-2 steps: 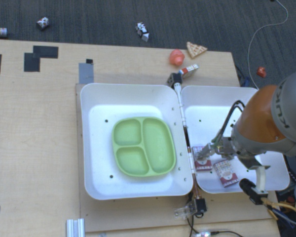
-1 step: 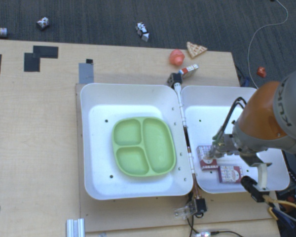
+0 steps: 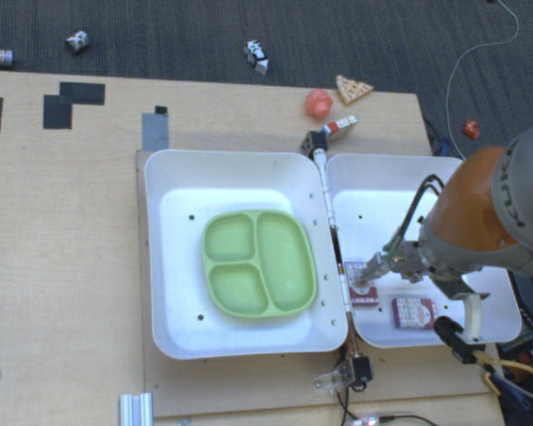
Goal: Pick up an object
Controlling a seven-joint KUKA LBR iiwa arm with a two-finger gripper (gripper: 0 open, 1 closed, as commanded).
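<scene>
The claw (image 3: 366, 278) is seen low in the right shallow white plastic bin (image 3: 382, 185), at its left wall, just over a small red-and-white flat packet (image 3: 362, 293). Whether the claw is released or clenched cannot be told, because the tips are small and blurred. A second flat red-and-white packet (image 3: 414, 312) lies near, flat on the bin floor. No object is judged to be lifted yet, so the grasp and the raising are left. The first packet touches the wall between the bins, so little room is given there. A light green divided plastic plate (image 3: 258, 264) rests in the left white bin (image 3: 160, 238).
</scene>
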